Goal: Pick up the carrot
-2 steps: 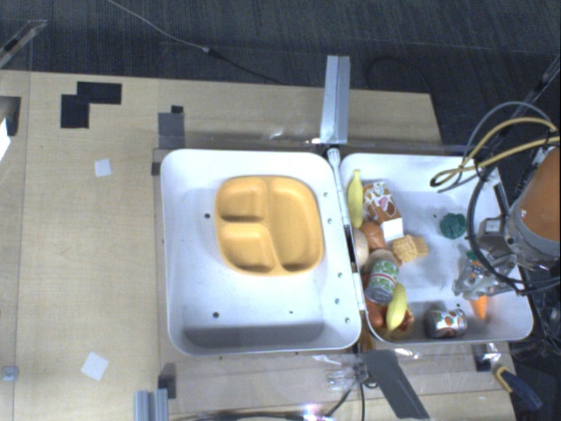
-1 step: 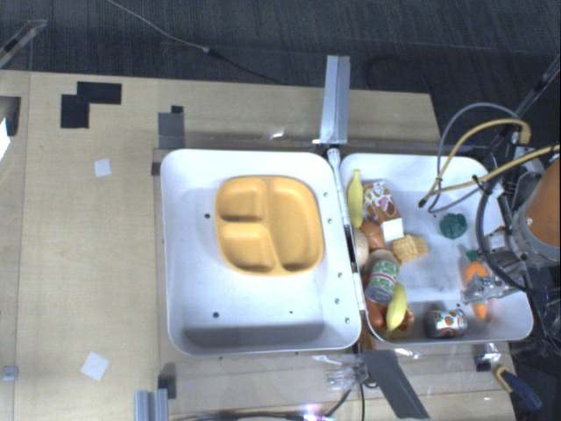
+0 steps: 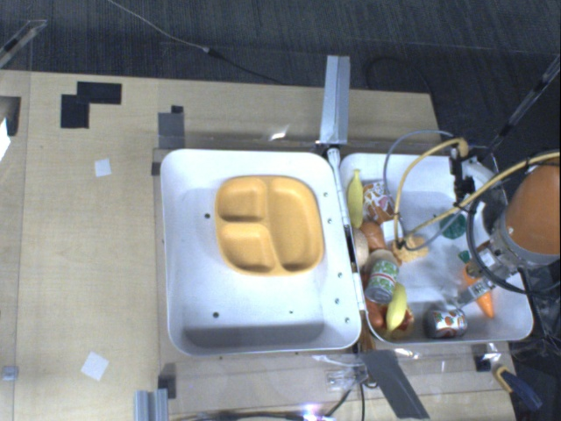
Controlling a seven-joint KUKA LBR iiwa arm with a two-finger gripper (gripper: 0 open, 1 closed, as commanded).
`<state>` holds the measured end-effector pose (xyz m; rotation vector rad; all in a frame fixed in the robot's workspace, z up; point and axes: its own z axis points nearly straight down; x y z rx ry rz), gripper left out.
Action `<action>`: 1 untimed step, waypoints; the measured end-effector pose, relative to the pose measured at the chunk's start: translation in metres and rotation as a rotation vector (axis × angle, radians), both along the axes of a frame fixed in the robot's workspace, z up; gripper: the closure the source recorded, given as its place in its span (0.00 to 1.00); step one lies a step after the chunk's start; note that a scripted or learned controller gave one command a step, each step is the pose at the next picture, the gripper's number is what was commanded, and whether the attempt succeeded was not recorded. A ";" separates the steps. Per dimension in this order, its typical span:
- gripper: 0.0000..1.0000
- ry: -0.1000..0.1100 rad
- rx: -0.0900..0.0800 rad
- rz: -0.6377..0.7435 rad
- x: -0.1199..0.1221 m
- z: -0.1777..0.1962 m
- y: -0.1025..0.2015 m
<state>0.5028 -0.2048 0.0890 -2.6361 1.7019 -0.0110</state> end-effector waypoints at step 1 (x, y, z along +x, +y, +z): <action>1.00 -0.001 0.003 -0.246 -0.002 0.074 0.024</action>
